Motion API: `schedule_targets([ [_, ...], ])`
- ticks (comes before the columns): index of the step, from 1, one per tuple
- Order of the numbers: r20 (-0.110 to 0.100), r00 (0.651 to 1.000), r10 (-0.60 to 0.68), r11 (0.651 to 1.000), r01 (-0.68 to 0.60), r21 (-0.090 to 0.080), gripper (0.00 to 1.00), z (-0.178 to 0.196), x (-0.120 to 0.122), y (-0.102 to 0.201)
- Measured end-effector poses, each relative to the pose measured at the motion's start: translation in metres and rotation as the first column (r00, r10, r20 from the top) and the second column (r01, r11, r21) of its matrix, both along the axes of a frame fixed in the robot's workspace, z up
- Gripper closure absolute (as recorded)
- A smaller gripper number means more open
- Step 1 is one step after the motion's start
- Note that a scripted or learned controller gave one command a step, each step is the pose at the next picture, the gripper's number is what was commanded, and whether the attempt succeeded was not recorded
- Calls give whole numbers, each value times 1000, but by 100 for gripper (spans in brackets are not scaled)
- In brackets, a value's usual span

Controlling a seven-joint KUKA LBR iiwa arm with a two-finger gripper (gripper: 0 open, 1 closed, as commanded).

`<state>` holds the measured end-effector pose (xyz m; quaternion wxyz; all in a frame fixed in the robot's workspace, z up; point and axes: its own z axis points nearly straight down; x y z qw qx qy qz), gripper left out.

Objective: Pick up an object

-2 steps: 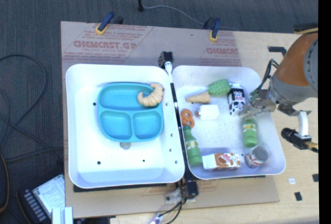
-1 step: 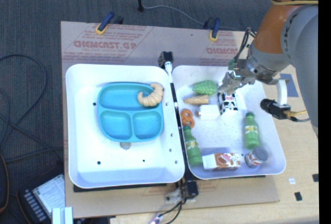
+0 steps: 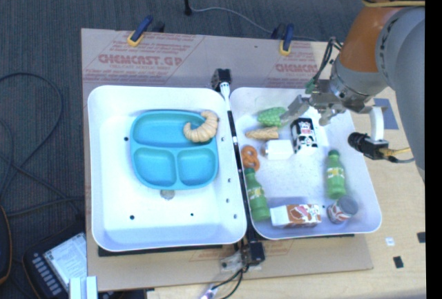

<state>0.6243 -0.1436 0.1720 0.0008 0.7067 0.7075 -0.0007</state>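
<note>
The gripper [image 3: 312, 110], fingers spread and holding nothing, hangs over the right bin's [image 3: 369, 218] far edge; seemingly the approach step; next, descend onto the black-and-white carton [image 3: 304, 135] just beneath.

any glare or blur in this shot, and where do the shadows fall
Camera view: soft, even light, no harsh glare on the white bins; image slightly soft overall, label print on the small carton unreadable; faint shadows under the blue tray and gripper.
</note>
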Motion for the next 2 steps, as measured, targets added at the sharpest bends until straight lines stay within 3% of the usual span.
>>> schedule_targets([
  [1,22,1000,1,1000,0,-9,0,-55,-9,11],
  [2,23,1000,1,1000,0,-12,100,-44,-8,9],
])
